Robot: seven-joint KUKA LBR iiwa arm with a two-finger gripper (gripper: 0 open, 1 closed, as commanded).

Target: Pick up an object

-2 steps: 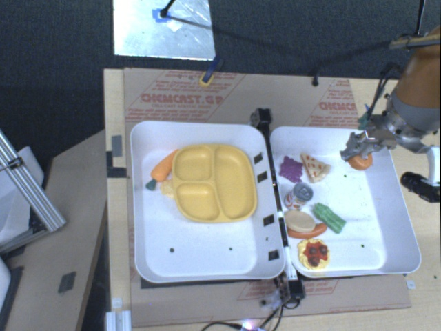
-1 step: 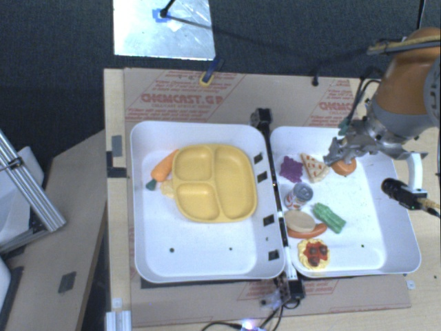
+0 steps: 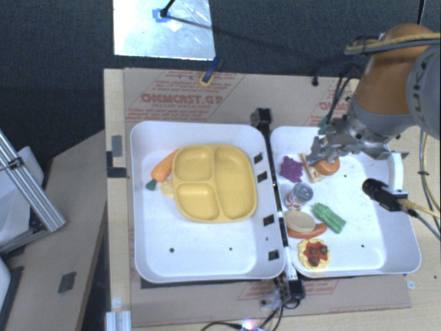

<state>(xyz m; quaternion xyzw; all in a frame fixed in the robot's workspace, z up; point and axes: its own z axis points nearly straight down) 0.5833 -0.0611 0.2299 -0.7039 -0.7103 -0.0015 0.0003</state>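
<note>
Across the middle of the frame, a cardboard-topped bench (image 3: 172, 92) bearing two shallow white bins: left bin (image 3: 148, 205) at centre-left, right bin (image 3: 386, 240) at centre-right, touching along a shared edge. Reaching in from the upper right, the grey and orange arm (image 3: 393, 81). In the left bin, a yellow divided plate (image 3: 210, 183), with a toy carrot (image 3: 164, 165) just beside its upper left corner.

Low over the upper part of the right bin, the gripper (image 3: 321, 158), close above or touching a small orange toy piece (image 3: 329, 166). Cannot tell whether open or closed, nor whether anything is pinched.

Below and left of that, smaller play-food pieces: a purple grape bunch (image 3: 292, 167), a small can (image 3: 299, 195), a bun with sausage (image 3: 303, 224), a green piece (image 3: 329, 217), and a round red-topped piece (image 3: 314, 254) near the lower rim.

Likely target: the orange toy piece, nearest the gripper. Probably light, stiff plastic, smooth and apt to slip or skid on the bin floor. Best taken across its narrow middle, squarely from above, clear of the grape bunch alongside.
</note>
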